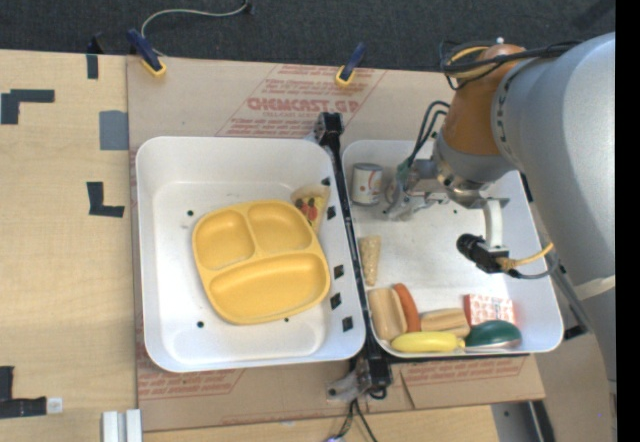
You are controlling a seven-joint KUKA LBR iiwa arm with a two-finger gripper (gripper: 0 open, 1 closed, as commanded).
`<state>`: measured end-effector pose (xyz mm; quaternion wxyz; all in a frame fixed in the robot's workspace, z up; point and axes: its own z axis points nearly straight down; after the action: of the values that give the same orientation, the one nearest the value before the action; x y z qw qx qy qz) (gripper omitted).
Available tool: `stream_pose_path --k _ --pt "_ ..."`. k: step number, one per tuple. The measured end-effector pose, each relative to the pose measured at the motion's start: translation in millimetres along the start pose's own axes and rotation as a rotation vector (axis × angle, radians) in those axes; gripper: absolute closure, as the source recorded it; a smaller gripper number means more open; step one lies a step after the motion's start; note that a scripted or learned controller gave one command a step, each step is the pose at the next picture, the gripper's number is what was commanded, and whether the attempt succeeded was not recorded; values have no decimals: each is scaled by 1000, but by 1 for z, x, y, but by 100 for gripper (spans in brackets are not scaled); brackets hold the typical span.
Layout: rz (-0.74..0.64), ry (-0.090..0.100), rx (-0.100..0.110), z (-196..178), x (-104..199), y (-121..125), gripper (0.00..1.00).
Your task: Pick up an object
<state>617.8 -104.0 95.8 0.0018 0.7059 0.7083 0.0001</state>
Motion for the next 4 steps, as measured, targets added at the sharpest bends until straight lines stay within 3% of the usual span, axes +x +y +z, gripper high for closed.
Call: stream_pose_path --k 1,2,3,4 --pt "4 0 2 -84 -61 16 100" --pt "3 0 4 -83 -60 16 0" --pt "1 -2 -5 8 4 53 0" --pt "2 -2 -5 8 9 53 0"
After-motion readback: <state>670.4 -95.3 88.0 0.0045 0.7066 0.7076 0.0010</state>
